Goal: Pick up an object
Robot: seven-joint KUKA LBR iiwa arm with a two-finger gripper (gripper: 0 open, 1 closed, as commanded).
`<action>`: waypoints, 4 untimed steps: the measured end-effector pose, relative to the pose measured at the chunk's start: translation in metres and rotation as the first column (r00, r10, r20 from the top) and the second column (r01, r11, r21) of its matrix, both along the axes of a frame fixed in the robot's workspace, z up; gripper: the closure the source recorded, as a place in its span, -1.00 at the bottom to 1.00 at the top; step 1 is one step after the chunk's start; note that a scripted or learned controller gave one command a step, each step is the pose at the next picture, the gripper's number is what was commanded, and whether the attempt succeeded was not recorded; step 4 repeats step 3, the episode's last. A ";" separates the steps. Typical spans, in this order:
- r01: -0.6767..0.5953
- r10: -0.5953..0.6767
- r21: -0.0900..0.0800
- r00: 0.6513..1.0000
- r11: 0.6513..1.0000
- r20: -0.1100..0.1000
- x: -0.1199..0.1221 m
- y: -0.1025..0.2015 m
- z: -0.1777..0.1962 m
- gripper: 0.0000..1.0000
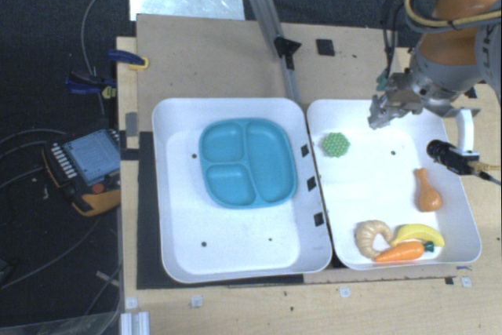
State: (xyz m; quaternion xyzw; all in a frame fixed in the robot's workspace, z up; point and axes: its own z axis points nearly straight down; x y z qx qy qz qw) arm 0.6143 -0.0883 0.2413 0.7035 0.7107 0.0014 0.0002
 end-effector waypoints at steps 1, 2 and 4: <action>-0.001 0.001 0.001 1.000 1.000 -0.002 -0.010 0.061 -0.006 1.00; -0.001 0.001 0.001 1.000 1.000 -0.003 -0.021 0.117 -0.017 1.00; -0.001 0.001 0.001 1.000 1.000 -0.002 -0.034 0.174 -0.008 1.00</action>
